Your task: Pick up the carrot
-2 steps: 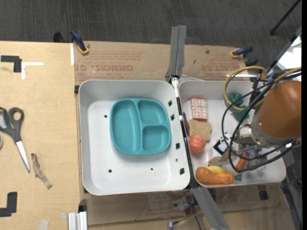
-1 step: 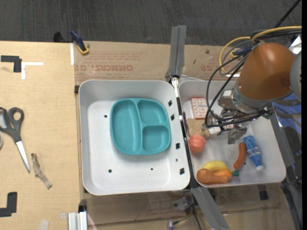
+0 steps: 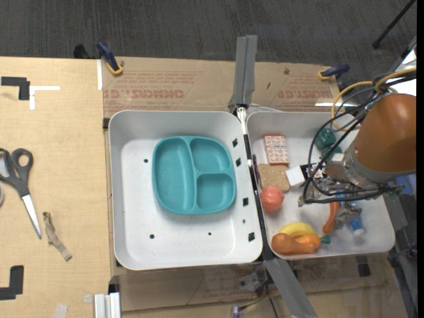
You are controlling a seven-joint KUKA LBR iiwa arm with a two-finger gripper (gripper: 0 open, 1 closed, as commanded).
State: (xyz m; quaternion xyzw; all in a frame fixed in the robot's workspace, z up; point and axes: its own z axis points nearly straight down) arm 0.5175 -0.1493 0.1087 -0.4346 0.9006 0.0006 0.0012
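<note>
The carrot (image 3: pixel 330 218) is a small slender orange piece in the right bin (image 3: pixel 377 244), near its front right, standing tilted. My gripper (image 3: pixel 341 212) hangs right over it under the grey wrist and orange band, touching or almost touching the carrot's upper end. The wrist and cables hide much of the gripper, so how it meets the carrot is unclear.
Left of the carrot lie a yellow fruit (image 3: pixel 297 229), a fat orange vegetable (image 3: pixel 295 244), a pink-red fruit (image 3: pixel 271 198), a brown slab (image 3: pixel 273 176) and a red-white box (image 3: pixel 276 149). A teal divided plate (image 3: pixel 195 175) sits in the left bin (image 3: pixel 132 244). Scissors (image 3: pixel 20 177) lie on the bench.
</note>
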